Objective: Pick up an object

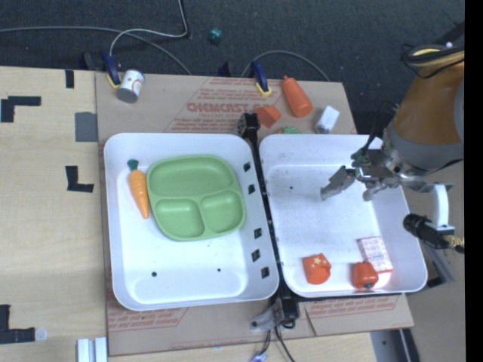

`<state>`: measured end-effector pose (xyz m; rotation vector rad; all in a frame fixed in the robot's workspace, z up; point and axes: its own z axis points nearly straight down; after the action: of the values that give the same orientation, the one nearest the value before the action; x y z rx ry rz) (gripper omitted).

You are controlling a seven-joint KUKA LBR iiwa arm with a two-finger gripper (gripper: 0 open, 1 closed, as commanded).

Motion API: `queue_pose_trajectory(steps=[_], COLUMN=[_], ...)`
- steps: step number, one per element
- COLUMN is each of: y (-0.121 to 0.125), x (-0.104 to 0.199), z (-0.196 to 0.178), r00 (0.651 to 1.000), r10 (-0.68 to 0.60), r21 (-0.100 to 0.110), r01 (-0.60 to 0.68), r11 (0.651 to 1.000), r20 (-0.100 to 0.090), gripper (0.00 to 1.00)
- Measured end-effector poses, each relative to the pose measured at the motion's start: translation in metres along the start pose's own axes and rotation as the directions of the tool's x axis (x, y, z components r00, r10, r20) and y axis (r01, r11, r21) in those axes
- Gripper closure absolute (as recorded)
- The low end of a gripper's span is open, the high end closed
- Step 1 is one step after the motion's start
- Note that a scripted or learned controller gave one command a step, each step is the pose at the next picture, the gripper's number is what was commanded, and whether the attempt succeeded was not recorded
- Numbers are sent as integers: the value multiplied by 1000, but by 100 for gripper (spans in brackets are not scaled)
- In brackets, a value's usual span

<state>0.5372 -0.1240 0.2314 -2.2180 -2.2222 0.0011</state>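
Right bin (290,168): gripper (351,183) low, prob. empty

Left bin (121,225): divided plate (196,196) in its middle, carrot (139,191) just left of the plate. Right bin (302,202): two small toys (317,268) (364,275) along the near wall, a packet (373,252) just behind the right toy. My gripper (351,183) hangs above the right bin's far half.

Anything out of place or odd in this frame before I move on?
Several things lie outside the bins on the cardboard behind them: an orange bottle-shaped toy, a small orange block, a white cube and a small can on its side. Nothing looks spilled or broken.
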Motion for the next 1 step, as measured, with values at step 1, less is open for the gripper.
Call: queue_pose_trajectory(steps=[1], y=[52], x=[-88], z=[34], r00=[1000], r10=[2], r21=[0], r01=[-2], r11=[1000], r20=[2], gripper=[0])
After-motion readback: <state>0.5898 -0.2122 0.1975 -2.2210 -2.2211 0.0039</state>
